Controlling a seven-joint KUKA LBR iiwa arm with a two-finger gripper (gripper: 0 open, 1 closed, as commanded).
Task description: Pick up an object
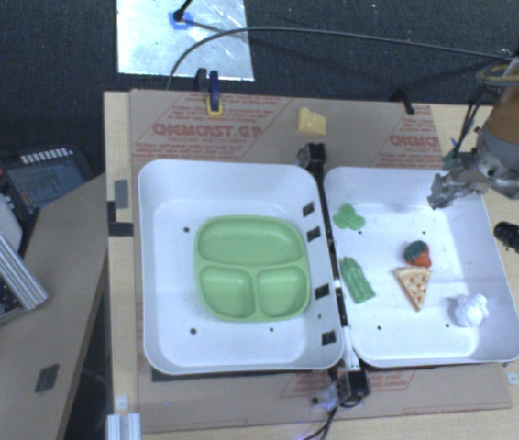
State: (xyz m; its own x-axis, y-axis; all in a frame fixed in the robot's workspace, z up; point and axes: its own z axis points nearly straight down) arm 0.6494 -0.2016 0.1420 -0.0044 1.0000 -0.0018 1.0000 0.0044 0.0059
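Hovering over the far right corner of the right bin [502, 337], the hand [445, 193] grasps nothing that I can see, and whether it is released or clenched I cannot tell from this slant. Any of the small things in that bin can serve as the object. Nearest to the hand is a red and green toy fruit [416, 252], and just beside it, toward the near edge, lies a pizza slice toy [414, 287]. Both look light and stiff, probably smooth plastic, so they may slip; I judge the slice is best taken across its narrow sides. A white crumpled thing [469, 311] sits near the near right corner and seems soft and easy to squeeze. Two green pieces lie along the left wall of this bin: a leafy one [347, 217] and a long flat one [358, 280], the flat one probably hard to lift. In the left bin [163, 337] rests a green divided plate [247, 268], with three compartments holding nothing.
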